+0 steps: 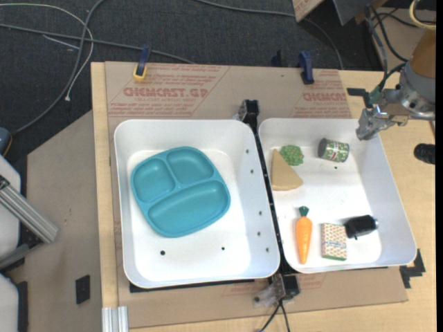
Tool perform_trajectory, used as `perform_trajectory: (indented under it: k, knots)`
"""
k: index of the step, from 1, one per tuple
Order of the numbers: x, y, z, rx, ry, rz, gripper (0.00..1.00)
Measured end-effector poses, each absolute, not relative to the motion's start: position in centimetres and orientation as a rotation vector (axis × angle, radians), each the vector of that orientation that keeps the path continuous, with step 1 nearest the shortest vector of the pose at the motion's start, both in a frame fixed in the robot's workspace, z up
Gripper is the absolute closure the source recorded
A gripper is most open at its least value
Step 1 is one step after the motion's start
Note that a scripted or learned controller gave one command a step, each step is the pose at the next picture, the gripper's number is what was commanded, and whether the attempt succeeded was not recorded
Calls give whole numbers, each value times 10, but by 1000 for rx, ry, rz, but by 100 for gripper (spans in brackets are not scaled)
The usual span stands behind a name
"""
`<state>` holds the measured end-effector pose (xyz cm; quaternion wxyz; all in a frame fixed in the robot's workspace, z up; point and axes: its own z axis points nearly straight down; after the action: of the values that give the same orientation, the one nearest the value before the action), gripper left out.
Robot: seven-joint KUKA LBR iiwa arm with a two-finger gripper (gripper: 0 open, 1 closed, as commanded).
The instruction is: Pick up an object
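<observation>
The arm (422, 81) enters at upper right, its gripper (368, 124) poised over the right bin's (394, 206) far rim; finger spread cannot be determined. Left bin (124, 185) carries a teal plate (181, 190). Right bin centre is open; can (333, 150), carrot (303, 235), and box (333, 241) lie inside.

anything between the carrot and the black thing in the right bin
Yes: in the camera view a small printed box lies between the carrot and the black object, on the right bin floor.
</observation>
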<state>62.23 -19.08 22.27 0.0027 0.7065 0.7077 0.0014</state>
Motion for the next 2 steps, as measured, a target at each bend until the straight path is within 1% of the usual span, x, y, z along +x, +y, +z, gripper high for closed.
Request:
perform_trajectory:
  k: [1, 2]
  knots:
    - [624, -191, 277, 2215, 2219, 6, 100]
    - [633, -142, 273, 2216, 2228, 2, 100]
